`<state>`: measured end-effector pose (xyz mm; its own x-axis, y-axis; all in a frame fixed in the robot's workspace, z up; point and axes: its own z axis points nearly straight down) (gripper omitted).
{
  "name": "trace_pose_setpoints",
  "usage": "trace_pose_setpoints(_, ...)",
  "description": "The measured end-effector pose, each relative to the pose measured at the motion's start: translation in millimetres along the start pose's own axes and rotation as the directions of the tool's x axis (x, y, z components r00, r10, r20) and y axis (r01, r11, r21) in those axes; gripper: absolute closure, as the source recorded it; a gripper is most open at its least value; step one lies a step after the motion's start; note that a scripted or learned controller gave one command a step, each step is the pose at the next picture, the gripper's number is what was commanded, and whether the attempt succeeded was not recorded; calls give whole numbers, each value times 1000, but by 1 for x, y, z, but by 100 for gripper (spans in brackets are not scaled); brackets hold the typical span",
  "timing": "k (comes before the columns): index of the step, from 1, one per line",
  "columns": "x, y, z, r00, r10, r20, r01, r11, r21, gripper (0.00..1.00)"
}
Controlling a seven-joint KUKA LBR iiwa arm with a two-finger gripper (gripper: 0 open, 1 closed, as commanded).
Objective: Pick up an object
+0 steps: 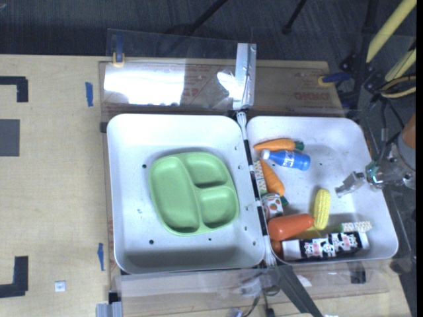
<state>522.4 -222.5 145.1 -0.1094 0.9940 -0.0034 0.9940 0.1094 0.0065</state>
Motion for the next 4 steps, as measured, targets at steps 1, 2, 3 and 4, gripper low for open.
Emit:
trace_pose_setpoints(1, -2, 0, -63, 999, -38, -2, 38, 999, 4, 0)
trace_pose_setpoints(2, 15, -1, 58, 983, -184, -14, 184, 983, -2, 0)
trace_pose_setpoints(3, 127, -22, 56, 993, -122, -2, 122, 993, 3, 0)
trace_pose_setpoints(4, 127, -21, 46, 993, -119, 0, 119, 993, -1, 100)
